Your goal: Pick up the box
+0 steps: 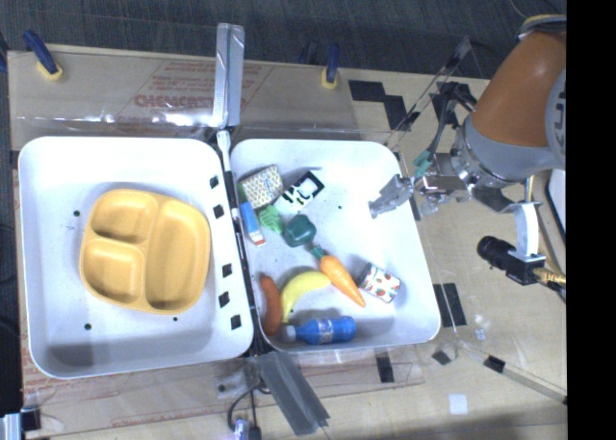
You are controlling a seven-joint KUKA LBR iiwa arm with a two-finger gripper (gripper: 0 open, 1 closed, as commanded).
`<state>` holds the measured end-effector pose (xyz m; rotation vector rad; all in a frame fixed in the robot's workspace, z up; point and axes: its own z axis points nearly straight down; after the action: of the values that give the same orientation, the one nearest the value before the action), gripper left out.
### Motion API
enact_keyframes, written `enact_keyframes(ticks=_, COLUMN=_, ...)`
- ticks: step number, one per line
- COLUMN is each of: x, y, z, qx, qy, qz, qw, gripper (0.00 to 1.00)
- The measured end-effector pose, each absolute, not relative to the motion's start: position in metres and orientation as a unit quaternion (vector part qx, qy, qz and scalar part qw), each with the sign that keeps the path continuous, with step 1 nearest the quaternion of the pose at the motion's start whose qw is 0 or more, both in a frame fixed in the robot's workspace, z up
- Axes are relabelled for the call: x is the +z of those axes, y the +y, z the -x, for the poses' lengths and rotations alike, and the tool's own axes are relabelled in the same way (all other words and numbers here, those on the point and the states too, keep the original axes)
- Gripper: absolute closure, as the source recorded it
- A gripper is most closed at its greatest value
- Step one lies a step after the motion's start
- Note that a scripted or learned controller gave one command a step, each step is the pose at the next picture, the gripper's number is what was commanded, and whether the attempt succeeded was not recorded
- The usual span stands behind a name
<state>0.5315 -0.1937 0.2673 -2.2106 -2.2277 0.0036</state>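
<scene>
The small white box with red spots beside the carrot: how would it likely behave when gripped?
The small white box looks like thin carton, so probably light and crushable. Its flat faces suggest it won't roll. Lying tilted against the carrot, it may skid or twist under the claw.

Red lettering runs across the clear sheet (173,91) behind the left bin, but it's mirrored and far too faint to read. The black-and-white box (304,189) carries bold marks, none legible. The blue bottle (323,330) has a label, too small to make out.
</scene>
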Motion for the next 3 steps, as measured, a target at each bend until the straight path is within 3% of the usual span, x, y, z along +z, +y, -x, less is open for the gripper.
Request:
enact_keyframes(ticks=1, x=0.125, y=-0.172, z=-0.574, qx=-0.002, qy=-0.748, qz=0.663, qw=-0.005, gripper=0.0)
enact_keyframes(ticks=2, x=0.092, y=-0.208, z=-0.627, qx=0.0004, qy=-0.797, qz=0.604, qw=0.0, gripper=0.0)
enact_keyframes(ticks=3, x=0.103, y=-0.207, z=-0.628, qx=0.0003, qy=-0.798, qz=0.602, qw=-0.001, gripper=1.0)
